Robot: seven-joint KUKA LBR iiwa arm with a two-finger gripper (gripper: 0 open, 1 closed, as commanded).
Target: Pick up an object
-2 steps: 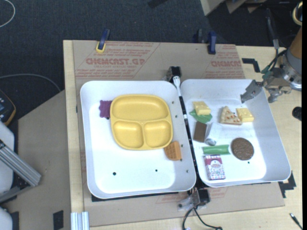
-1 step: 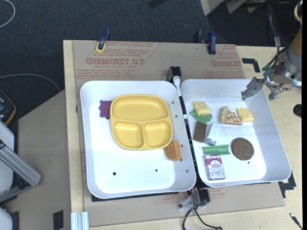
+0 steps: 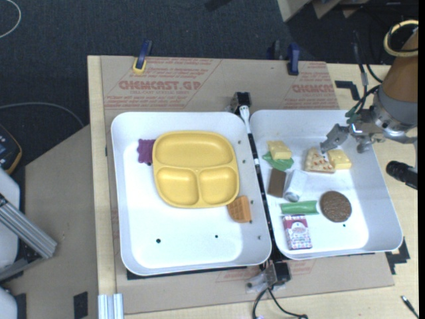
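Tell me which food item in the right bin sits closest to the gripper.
The pizza slice, directly below the gripper; the yellow cheese block is beside it, slightly farther.

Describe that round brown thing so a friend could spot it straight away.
Look in the right-hand white bin, toward its near edge. The dark brown disc lies flat beside a green packet. It is the only round item there.

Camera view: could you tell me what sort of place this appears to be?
Probably a robotics lab bench: a robot gripper over two white bins of toy food, on a clamped cardboard sheet, with loose cables.
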